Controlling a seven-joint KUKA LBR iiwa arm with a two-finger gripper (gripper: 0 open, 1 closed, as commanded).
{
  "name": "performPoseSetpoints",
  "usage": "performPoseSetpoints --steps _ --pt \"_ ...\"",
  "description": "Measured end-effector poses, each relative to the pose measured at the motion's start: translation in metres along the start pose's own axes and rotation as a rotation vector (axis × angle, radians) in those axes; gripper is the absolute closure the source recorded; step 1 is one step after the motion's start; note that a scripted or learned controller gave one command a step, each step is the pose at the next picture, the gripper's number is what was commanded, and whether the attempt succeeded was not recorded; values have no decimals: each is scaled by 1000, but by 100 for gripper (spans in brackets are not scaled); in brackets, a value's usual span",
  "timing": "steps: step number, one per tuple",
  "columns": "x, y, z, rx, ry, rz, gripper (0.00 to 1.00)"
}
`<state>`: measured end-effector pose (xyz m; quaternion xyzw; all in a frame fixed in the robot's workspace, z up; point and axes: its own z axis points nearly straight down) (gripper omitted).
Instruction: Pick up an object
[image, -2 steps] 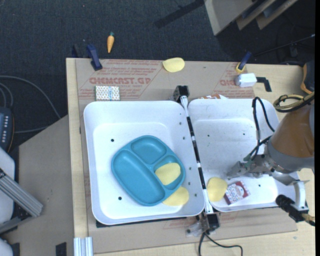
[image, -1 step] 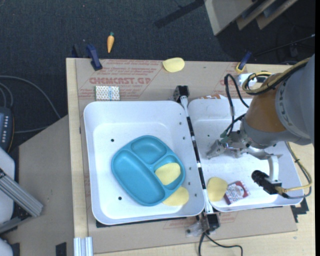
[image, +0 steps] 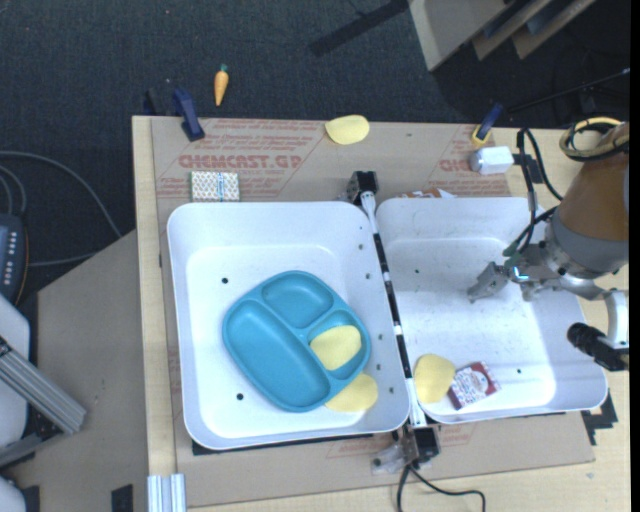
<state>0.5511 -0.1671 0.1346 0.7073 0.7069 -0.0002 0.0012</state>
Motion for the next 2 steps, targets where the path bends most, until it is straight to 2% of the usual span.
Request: performPoseSetpoints --steps 1,2 --pt "77 27 51 4 4 -3 0" --pt "57 82 50 0 1 -2 0"
